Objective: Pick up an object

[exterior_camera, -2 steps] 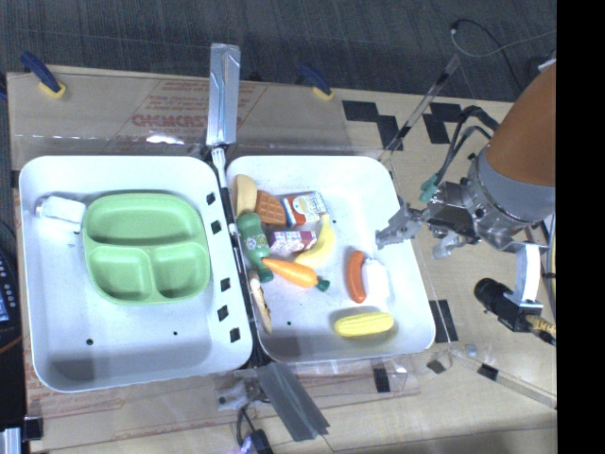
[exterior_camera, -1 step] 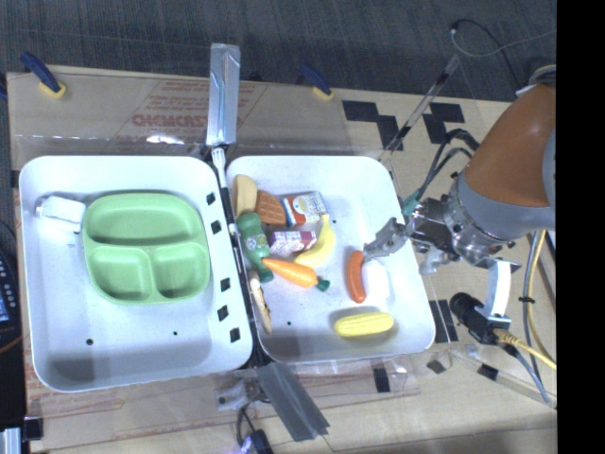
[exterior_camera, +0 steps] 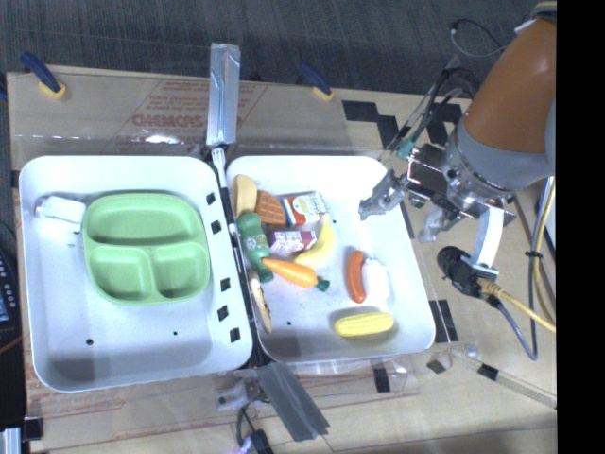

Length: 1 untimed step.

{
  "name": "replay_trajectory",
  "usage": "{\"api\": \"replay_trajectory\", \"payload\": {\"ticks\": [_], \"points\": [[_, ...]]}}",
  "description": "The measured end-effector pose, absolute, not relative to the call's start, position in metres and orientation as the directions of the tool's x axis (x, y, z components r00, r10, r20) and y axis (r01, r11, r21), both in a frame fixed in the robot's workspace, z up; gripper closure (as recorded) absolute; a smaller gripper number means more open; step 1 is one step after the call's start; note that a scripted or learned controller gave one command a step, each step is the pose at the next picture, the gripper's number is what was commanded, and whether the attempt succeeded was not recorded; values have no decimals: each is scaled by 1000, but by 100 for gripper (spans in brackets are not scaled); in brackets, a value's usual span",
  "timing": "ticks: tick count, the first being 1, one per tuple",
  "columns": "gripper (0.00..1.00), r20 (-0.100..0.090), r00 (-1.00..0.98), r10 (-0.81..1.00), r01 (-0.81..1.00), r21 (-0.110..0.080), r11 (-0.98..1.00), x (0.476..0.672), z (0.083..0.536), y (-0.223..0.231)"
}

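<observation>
well, gripper [exterior_camera: 380,200] over right bin's [exterior_camera: 402,282] top-right edge, nothing held, fingers' gap hard to tell; hot dog [exterior_camera: 355,276] below.

- Even, bright overhead light; the two shallow white plastic bins [exterior_camera: 57,343] look nearly washed out.
- Soft grey shadows in their lower corners.
- Slightly soft, grainy picture.

Toy foods [exterior_camera: 301,253] lie jumbled in right bin [exterior_camera: 284,339]
</observation>
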<state>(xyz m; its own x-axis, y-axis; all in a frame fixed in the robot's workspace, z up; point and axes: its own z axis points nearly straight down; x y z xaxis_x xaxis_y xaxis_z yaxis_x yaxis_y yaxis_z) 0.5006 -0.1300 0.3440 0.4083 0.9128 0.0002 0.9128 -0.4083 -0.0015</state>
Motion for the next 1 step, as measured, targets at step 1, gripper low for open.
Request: {"api": "replay_trajectory", "payload": {"ticks": [1], "points": [[0, -2, 325, 946, 946, -7, -325, 487, 241, -188]]}}
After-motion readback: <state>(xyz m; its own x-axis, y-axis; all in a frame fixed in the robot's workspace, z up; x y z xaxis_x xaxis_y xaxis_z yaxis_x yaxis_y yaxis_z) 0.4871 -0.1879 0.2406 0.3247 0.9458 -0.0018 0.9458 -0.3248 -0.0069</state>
